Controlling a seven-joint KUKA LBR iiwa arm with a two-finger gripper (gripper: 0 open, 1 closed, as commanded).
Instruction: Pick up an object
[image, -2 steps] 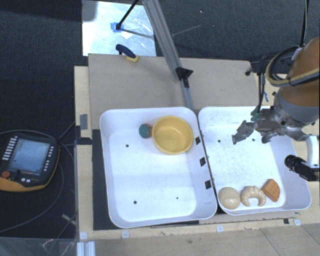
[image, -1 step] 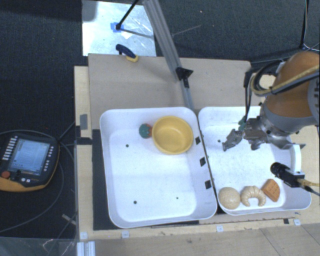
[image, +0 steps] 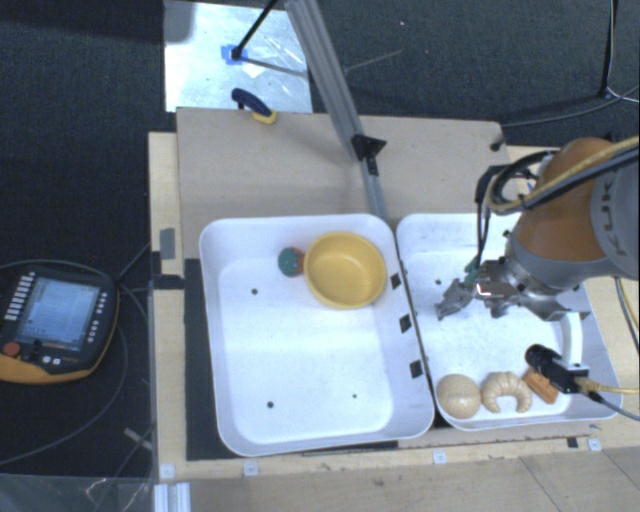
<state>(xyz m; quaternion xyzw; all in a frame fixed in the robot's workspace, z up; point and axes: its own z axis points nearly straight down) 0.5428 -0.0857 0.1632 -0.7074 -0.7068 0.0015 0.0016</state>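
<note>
Right shallow white plastic bin (image: 425, 245): near edge holds a pale round bun-shaped object (image: 459, 395), a tan croissant-shaped object (image: 508, 391) just beside it, and a small orange block (image: 541, 384) toward the near right corner.

Left shallow white plastic bin (image: 230, 330): yellow plastic bowl (image: 345, 269) and small green-red ball (image: 291, 262) at the far edge.

Two-finger gripper (image: 455, 298): over the right bin's middle, carrying nothing; finger state cannot be told.

Advice: centre above one near-edge item, probably the bun, keeping off the bin wall.

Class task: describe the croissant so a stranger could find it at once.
Look in the right bin, along its near edge. The croissant lies between a round bun and a small orange piece. It alone is curved like a crescent.
</note>
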